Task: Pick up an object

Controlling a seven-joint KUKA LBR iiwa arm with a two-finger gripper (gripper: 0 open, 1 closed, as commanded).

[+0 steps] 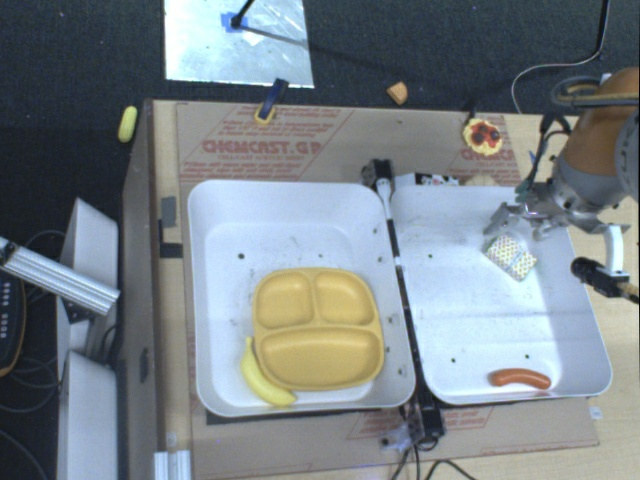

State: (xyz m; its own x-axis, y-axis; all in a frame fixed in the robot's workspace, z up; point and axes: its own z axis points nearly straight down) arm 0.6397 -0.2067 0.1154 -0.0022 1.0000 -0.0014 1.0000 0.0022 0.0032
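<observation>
camera view looks down on the two white bins. the right bin has the gripper low over its upper part, the arm coming in from the right. a small checkered packet lies just under the fingertips, tilted and close to or touching them, but whether the fingers are spread or closed cannot be told from this angle. it does not show as gripped.

the packet looks light and thin, probably a soft wrapped item — it may crumple or slide on the smooth bin floor, so a pinch across its narrow width near the middle seems safest. a sausage lies well apart near the bin's lower edge; round and likely slick, it would want a grip across its middle.

the left bin holds a yellow divided plate — stiff, wide, awkward for two fingers — with a banana touching its lower-left rim.
</observation>
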